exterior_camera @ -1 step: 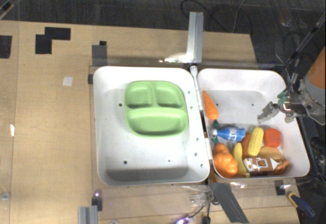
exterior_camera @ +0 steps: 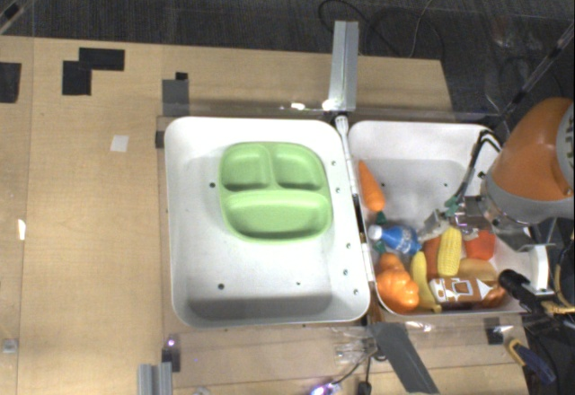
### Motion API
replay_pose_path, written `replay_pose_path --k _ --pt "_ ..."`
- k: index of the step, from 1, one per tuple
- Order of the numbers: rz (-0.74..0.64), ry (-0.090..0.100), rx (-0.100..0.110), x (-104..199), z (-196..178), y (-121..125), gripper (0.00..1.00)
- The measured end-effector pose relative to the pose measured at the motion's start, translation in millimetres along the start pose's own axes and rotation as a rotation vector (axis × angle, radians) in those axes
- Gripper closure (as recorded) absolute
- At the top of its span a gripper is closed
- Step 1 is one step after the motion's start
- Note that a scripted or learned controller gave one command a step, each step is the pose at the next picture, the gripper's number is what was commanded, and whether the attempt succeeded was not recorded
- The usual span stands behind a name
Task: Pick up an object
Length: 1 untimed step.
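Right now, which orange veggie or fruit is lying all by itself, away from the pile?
The carrot. It lies alone against the right bin's left wall, pointing up the picture, while the round orange sits packed among the other toy foods at the bin's bottom edge.

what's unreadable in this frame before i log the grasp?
- Gripper, camera view: too small and crowded by toys to judge a grasp.
- Brown packet: label too small to read.
- Arm: cut off by the right edge.
- Right bin: far-right side hidden under the arm.
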<state>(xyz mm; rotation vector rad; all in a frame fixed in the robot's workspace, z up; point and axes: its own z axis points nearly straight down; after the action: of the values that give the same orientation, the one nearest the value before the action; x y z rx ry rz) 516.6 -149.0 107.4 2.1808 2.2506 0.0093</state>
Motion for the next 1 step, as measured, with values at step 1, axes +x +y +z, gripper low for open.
replay_pose_path --k 1 --pt "0.001 -0.001 -0.007 -0.3 -11.5 2.7 1.0"
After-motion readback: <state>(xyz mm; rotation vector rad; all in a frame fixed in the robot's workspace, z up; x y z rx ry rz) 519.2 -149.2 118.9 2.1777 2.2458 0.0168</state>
